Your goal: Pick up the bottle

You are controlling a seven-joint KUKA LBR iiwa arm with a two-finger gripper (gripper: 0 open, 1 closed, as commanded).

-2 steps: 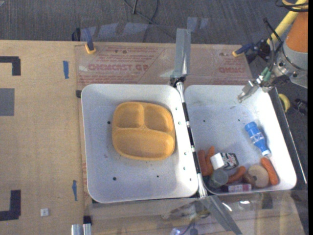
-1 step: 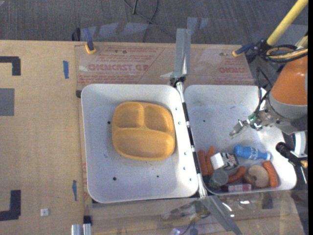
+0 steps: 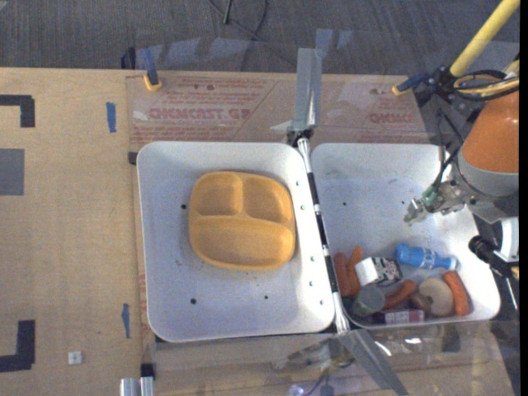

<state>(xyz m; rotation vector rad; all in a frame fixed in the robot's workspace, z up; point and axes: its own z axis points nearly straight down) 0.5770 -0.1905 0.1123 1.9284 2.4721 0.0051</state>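
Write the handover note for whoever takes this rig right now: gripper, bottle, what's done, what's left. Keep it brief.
Gripper: above the right bin, near its right wall, holding nothing.
Bottle: blue, lying on its side in the right bin's lower right corner, cap end pointing toward the bin's centre, among a pile of small items. It sits below the gripper in the camera view, apart from it.
Left bin: holds an orange divided tray.
Done: nothing yet; the bottle is ungrasped.
Left: move over the bottle, descend, grasp it, lift it.
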